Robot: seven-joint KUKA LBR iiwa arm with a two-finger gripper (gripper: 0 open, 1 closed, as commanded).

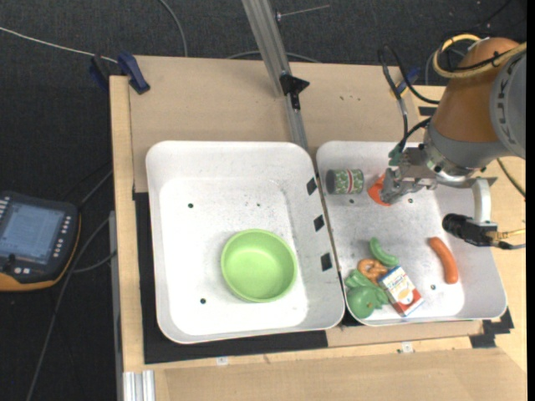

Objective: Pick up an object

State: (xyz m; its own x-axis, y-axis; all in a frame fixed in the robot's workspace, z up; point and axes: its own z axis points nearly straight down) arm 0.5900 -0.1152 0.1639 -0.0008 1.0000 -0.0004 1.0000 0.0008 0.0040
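Two white bins lie side by side in the camera view, and our work sits in the right bin [468, 303]. Our gripper [399, 182] is low at that bin's far side, right over a small red-orange object [378, 193], with a green can [344, 181] lying on its side just to the left. We cannot tell how far the gripper is spread, nor whether it has hold of anything; the wrist hides that. We judge the red-orange piece to be the target.

To do this well, we should centre over it, keep off the can, and close fully before lifting straight up.

Nearer in the same bin lie an orange carrot-like piece [444, 259] on the right and a green, orange and boxed cluster [380, 286]. The left bin [167, 174] holds a green bowl [258, 265].
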